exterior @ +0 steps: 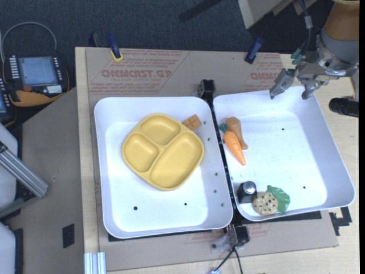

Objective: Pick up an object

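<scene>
The end effector (293,90) hangs over the far edge of the right-hand bin (319,153), near that bin's far corner, with its two fingers (278,89) spread apart and nothing between them. The grey wrist and the orange band of the arm (342,21) rise behind it toward the upper right.

All the loose things lie nearer the camera than the end effector and to its left as the view shows it. A carrot (234,146) lies with a second orange piece (236,131) touching it, both close to the divider between the bins, well apart from the open fingers. Farther toward the camera, in the near left corner of the same bin, sit a small black-and-silver object (247,190), a round speckled cookie (264,204) and a green leafy piece (280,196), the cookie overlapping the green piece.

Across the divider, the left bin (114,204) holds a yellow three-compartment plate (163,151), with a small orange-brown block (192,122) just beside its far rim. Both bins rest on the cardboard-covered tabletop (171,67).
</scene>
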Action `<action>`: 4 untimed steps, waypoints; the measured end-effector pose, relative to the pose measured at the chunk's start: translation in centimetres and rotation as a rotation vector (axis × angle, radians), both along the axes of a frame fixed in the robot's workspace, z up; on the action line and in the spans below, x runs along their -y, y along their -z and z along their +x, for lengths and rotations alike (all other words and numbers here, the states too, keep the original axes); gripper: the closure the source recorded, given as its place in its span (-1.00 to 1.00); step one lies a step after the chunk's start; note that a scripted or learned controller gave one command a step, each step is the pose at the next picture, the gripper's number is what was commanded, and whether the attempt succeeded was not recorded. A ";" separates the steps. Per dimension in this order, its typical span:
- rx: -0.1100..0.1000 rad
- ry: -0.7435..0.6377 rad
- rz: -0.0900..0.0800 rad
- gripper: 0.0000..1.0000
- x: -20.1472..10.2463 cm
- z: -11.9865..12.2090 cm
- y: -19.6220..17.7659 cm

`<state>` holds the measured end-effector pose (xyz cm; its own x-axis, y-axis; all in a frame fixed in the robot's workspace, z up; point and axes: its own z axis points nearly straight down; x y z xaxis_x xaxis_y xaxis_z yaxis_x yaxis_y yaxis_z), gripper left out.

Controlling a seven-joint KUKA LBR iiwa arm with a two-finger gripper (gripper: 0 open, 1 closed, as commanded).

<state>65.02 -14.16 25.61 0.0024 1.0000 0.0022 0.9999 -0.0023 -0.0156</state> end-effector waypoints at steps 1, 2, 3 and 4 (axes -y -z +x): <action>0.015 -0.003 -0.002 -1.00 -0.1 0.2 -0.9; 0.011 -0.002 -0.002 -1.00 0.1 0.2 3.3; 0.009 -0.004 -0.001 -1.00 -0.8 0.6 8.5; 0.009 -0.001 -0.001 -1.00 -0.5 -0.3 13.4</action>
